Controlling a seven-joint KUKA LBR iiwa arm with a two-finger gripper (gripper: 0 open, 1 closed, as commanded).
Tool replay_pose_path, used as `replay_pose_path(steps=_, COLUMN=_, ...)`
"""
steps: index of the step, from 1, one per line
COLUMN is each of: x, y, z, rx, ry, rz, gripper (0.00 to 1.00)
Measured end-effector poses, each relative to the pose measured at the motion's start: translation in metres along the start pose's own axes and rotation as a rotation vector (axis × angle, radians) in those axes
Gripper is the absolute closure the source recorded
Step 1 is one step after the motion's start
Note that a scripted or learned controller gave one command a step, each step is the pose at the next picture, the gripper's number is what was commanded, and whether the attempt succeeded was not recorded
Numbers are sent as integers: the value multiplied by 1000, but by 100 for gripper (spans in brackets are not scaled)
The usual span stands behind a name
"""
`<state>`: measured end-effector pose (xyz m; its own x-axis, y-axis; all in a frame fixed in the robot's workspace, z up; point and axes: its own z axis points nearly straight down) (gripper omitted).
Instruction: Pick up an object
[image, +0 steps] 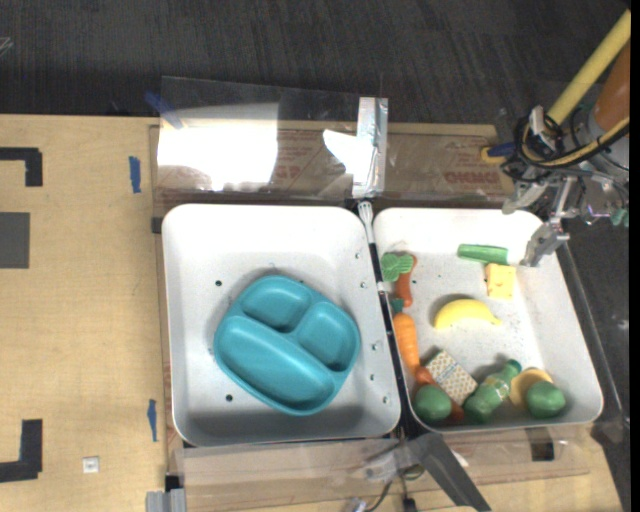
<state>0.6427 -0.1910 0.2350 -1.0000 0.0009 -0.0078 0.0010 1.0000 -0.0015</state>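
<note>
The gripper (545, 240), finger state unclear, hangs over the right bin's (580, 330) far corner.

Reddish-brown printed lettering (463, 175) runs along the brown cardboard strip (440, 165) behind the right white bin (570, 300), in the upper right of the frame. It appears upside down and is too small to read with confidence. Similar faint lettering (310, 160) shows under the clear plastic sheet (260, 150) at upper centre, also illegible.
</note>
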Motion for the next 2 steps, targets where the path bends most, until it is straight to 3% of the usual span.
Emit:
replay_pose_path(steps=1, x=2, y=-32, z=115, rx=-4, ry=5, rz=-360, gripper=0)
replay_pose_path(steps=2, x=24, y=-32, z=146, rx=0, ry=-2, rz=-375, gripper=0)
